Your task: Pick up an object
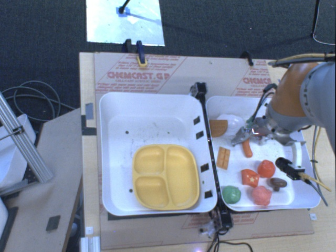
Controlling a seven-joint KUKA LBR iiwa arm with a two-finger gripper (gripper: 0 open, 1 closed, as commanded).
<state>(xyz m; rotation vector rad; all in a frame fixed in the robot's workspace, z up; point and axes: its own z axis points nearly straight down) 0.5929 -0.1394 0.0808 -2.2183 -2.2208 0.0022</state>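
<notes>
The end effector (244, 136) hangs low in the right bin (306, 193) with its fingers spread and nothing between them, and the orange carrot-like piece (247, 149) lies just below it (long axis roughly up-down in view), flanked by a waffle-like bar (223, 158) and 2 red toys further down.

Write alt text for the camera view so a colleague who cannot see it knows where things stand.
The arm's gripper hangs low in the right bin, just above an orange carrot-like piece, among toy foods including a red tomato, a green piece and a pink piece. The left bin holds a yellow divided tray.
</notes>
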